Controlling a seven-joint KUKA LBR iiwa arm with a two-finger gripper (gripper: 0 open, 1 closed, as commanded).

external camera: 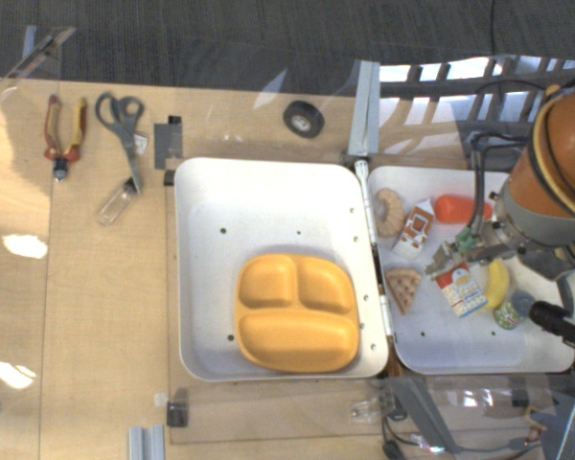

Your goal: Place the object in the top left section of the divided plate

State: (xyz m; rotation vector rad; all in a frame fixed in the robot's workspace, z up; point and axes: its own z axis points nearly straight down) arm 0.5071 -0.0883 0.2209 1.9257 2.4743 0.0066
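Note:
A yellow divided plate [297, 311] lies in the left white bin [220, 209], toward its front. It has two small sections at the back and one wide section at the front; all three hold nothing. My gripper [457, 251] hangs low over the right bin [479, 353], above a small white carton [463, 291] and just left of a yellow banana [498, 283]. The grey arm with its orange band [556, 161] comes in from the right and hides part of that bin.
The right bin also holds a round biscuit [389, 211], a red-and-white carton [417, 228], an orange-red item [452, 208], a pizza slice [402, 287] and a green item [507, 315]. Pliers [62, 132], scissors [125, 132] and a tape roll [304, 118] lie on the bench behind.

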